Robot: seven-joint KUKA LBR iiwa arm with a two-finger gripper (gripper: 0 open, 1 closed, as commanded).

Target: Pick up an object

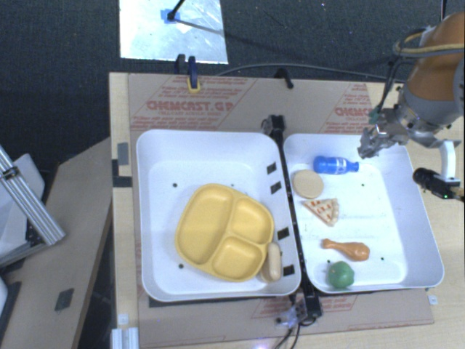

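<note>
Grey metal at my wrist ends in the tool (pixel 370 145), which hangs over the far corner of the right bin (pixel 414 195), above its back wall and just beyond the blue bottle (pixel 335 166); from this slant I cannot tell how wide it stands, and nothing shows between its tips. I judge that I am in the approach: nothing is lifted, and every candidate lies in the bin below me. The bottle is nearest, on its side along the far wall, its cap toward me. Past it sit a round tan cookie (pixel 307 185), a pizza slice (pixel 322 210), a drumstick (pixel 348 249) and a green ball (pixel 339 275) near the front wall, each apart from the others. If I take the bottle, the next move calls for a short shift inward and a straight drop, with the tips set across its narrow body, not along it, since it may roll; the wall close behind leaves little room on that side. Across the divider, the left bin (pixel 163 158) holds a yellow tray (pixel 225 231) with a pale bread roll (pixel 273 260) leaning at its edge. Both bins rest on a brown board (pixel 218 104) printed in red, laid on the bench (pixel 87 187). Cables run along the back, a clamp (pixel 191 71) grips the far edge, and beyond lies dark carpet with a shiny sheet (pixel 174 20).
</note>
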